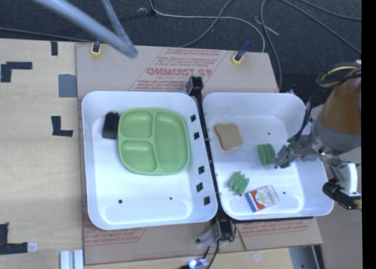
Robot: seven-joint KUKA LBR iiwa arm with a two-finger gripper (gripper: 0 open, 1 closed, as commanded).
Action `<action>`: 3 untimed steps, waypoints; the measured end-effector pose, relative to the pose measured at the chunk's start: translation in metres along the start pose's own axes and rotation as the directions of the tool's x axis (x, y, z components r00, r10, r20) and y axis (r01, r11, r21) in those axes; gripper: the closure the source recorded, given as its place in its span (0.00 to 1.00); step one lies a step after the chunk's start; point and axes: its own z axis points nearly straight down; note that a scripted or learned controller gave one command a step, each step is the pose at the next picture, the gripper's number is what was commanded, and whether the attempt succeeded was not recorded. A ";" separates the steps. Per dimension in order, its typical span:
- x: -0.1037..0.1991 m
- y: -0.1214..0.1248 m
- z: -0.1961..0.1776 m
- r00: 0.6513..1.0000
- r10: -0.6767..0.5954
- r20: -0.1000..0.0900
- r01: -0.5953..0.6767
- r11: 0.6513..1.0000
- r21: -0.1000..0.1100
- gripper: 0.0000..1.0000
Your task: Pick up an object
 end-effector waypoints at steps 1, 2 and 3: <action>0.001 0.004 -0.043 1.000 -0.002 0.000 0.002 1.000 -0.001 1.00; 0.004 0.006 -0.085 1.000 -0.002 0.000 0.002 1.000 -0.001 1.00; 0.061 0.016 -0.093 1.000 -0.008 -0.003 0.008 1.000 0.002 1.00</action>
